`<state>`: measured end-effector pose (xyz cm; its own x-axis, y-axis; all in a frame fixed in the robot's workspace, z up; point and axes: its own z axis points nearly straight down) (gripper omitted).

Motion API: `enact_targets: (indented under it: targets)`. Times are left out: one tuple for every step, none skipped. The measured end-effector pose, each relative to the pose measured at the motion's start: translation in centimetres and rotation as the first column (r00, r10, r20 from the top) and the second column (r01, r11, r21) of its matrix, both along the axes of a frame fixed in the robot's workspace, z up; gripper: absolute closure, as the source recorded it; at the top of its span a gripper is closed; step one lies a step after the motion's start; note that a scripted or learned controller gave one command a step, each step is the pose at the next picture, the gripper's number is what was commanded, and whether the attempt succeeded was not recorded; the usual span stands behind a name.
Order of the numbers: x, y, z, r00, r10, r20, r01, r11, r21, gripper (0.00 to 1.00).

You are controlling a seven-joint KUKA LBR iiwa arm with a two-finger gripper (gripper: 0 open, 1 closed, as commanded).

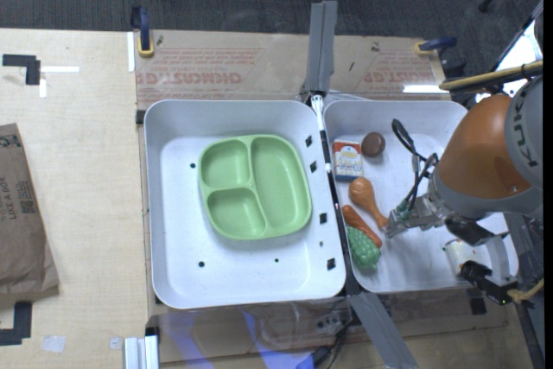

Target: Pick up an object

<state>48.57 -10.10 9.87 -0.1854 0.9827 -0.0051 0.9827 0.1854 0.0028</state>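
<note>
Camera view, looking down at a slant, takes in two white bins side by side on the table. The left bin carries a green divided plate, lying flat near its middle, out of the way of the picking. The right bin is where the loose things sit, bunched along its left wall, probably so the arm has several candidates within one short reach: a small orange-and-white box, a brown ball just beside it, a drumstick-shaped toy, an orange carrot-like piece and a green knobbly toy at the near end.

The arm comes in from the right and bends down into that bin, its claw low over the floor just right of the carrot piece and the drumstick. I cannot tell from here how the claw stands, apart or together, and nothing visibly sits in it. My guess is it is lining up on one of those two toys; the crowding may make a clean grab awkward.
</note>
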Motion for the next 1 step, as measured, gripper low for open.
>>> enact_targets:
  targets:
    - [0.0, 0.0, 0.0, 1.0, 0.0, 0.0, 0.0, 1.0, 0.0, 0.0]
